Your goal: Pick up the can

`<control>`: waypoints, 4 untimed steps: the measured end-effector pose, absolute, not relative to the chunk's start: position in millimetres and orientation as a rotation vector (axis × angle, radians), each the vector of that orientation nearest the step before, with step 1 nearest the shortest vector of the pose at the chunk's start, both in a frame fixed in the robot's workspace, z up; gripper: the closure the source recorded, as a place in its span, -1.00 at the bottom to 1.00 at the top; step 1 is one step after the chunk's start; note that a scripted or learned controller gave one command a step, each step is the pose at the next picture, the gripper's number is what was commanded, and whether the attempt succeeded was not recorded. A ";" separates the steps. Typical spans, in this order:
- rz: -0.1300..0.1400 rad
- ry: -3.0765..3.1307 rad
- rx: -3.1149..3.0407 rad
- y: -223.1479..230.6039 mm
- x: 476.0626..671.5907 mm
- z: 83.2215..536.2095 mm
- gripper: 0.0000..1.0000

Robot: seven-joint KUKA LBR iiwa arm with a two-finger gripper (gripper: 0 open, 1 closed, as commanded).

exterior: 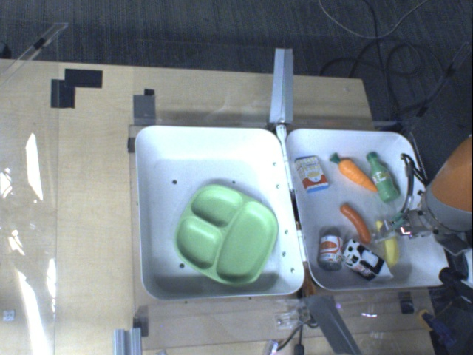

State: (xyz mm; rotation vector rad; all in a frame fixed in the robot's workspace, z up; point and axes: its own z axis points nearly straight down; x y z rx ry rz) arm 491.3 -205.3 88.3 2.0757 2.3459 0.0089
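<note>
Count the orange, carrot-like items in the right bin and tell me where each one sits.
2. One carrot lies near the right bin's far edge, between the small carton and the green bottle. A second orange piece lies mid-bin, just above the can. None looks hidden.

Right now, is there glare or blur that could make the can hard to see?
Camera view: the can is slightly soft but free of glare; bright reflections lie far left on the clear panel; the green plate casts a soft shadow in the left bin.
</note>
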 end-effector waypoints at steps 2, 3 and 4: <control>0.005 2.601 1.737 -208.4 491.6 88.1 -1.00; 0.002 2.560 1.806 -206.7 490.1 246.0 -1.00; 0.000 2.568 1.805 -205.7 529.9 202.4 -1.00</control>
